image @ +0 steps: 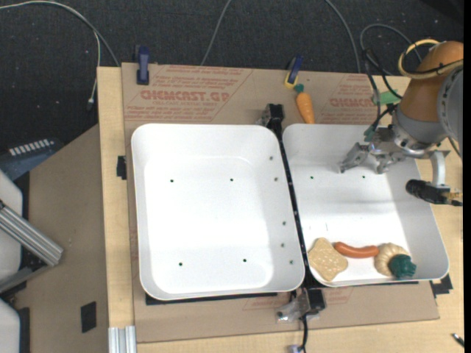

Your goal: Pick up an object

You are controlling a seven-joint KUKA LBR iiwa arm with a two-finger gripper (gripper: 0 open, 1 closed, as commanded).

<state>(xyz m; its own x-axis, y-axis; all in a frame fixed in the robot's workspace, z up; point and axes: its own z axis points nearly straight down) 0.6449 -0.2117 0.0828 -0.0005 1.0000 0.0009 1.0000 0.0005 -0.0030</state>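
Hovering over the far part of the right shallow white bin, metal two-finger claw spread open, gripping nothing, tan cracker-shaped toy, orange sausage-shaped toy along the near wall.

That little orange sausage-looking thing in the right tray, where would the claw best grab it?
Probably at its middle, coming straight down. The sausage lies flat and slim, running left to right in the right bin, so fingers would best close across its narrow width. Its ends are crowded: a cracker touches the left end, a tan and green piece the right.

"CHEMCAST GP" on cardboard sheet
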